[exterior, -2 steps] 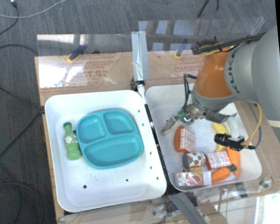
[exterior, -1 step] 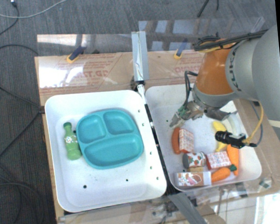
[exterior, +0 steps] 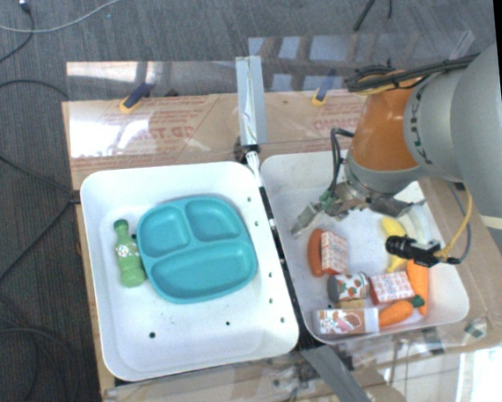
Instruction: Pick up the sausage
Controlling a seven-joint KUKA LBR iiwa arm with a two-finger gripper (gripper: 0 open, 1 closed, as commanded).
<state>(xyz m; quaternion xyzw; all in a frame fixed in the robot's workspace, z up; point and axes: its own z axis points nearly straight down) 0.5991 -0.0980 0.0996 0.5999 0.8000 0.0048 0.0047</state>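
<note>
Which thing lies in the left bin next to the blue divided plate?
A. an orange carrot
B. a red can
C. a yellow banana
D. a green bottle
D: the green bottle lies along the left edge of the blue divided plate in the left bin.

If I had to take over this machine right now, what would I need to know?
Gripper: low in the right bin, near its upper left part, with nothing seen between its fingers; I cannot tell whether they are open or shut.
Sausage: most likely the orange-red piece lying just below the gripper, beside a small carton. It is still in the bin.
Left bin: a teal divided plate and a green bottle.
Done: the arm has reached over the right bin.
Left: grasp the sausage and lift it out.
</note>
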